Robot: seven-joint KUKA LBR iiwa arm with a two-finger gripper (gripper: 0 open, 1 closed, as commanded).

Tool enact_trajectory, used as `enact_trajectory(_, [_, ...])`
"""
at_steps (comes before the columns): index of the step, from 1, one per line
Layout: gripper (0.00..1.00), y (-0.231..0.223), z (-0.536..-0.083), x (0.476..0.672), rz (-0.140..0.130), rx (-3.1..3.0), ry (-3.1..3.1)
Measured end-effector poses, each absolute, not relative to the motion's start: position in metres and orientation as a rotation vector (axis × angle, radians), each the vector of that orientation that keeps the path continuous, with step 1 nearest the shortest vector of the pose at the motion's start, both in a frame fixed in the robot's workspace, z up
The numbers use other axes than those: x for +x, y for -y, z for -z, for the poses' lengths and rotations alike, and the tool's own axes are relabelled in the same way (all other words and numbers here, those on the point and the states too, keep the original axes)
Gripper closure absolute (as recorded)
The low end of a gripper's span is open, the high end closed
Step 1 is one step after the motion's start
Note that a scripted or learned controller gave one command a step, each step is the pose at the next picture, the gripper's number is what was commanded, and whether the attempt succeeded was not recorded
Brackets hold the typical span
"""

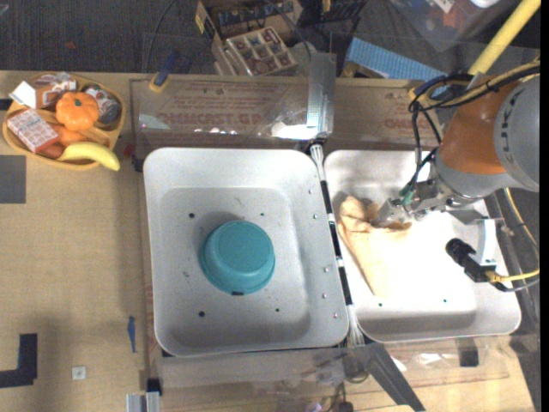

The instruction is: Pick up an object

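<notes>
At about nine to ten o'clock of the bench, a yellow dish (17, 131) holds a toy pumpkin (77, 110), a banana (90, 154) and small boxes, well apart from the bins. The left bin (163, 230) carries a teal bowl (238, 257) turned upside down near its middle, untouched. In the right bin (489, 316), a tan cloth (371, 245) lies toward nine o'clock, against the wall shared with the left bin, one end bunched and lifted at its top. The gripper (401, 210) sits at that bunched end, reaching in from three o'clock under the orange-banded arm (476, 144). Whether it is spread or closed cannot be made out here, so I cannot tell if the cloth is truly pinched. The step in hand looks like the grasp on the cloth. Next calls for a firm close on the fold, then a straight lift until the cloth's trailing end clears the bin floor
</notes>
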State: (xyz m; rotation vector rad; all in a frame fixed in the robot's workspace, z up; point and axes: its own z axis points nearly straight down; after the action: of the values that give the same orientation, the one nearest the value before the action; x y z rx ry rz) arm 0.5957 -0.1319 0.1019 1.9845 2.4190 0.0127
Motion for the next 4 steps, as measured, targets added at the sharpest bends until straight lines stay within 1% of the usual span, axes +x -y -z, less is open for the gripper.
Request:
enact_trajectory(1, [0.00,0.099,-0.091,0.597,-0.006,1.848,-2.528])
enact_trajectory(2, [1.00,0.099,-0.102,0.598,-0.013,1.849,-2.524])
enact_trajectory(3, [1.00,0.087,-0.186,0.596,-0.001,1.710,-2.632])
enact_trajectory(4, [1.00,0.119,-0.094,0.655,-0.003,1.794,-2.570])
